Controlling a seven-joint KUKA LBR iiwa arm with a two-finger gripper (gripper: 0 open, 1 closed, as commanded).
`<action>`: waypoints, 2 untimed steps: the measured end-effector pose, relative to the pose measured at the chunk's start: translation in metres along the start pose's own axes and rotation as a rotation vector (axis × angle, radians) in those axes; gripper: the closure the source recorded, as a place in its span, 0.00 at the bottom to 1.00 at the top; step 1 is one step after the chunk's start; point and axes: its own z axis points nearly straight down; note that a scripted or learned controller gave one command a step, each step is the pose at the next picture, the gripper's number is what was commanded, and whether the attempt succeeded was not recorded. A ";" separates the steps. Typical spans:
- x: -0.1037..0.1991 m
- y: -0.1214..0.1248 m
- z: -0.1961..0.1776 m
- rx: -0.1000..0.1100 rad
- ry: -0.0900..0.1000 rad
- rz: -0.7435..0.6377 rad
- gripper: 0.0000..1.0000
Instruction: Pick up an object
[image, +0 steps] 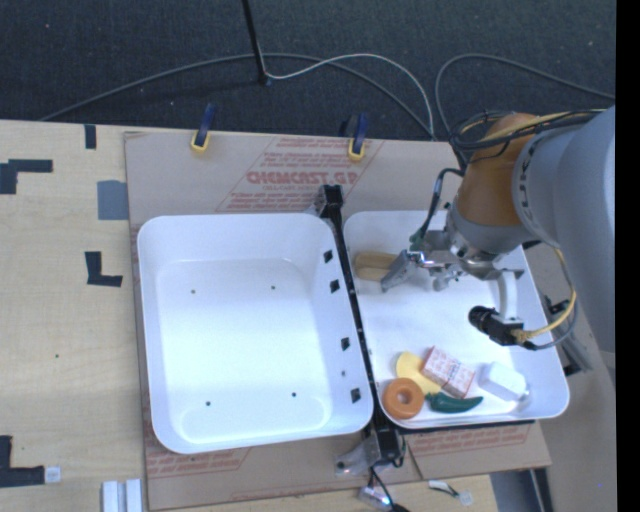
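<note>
Because the arm reached in from the right, you had the gripper hanging low over the far part of the right bin, just beside the central divider. Its fingers looked spread and bare, tips near a tan block against that divider, probably your target. Well away from the divider's far end, an orange ring, yellow piece, red-patterned packet, green pepper and white block crowded the near wall. Beyond the divider lay the left bin.
</note>
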 end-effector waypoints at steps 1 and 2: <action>0.000 0.001 -0.012 -0.004 0.000 -0.001 1.00; -0.007 -0.004 -0.060 -0.008 -0.001 0.000 1.00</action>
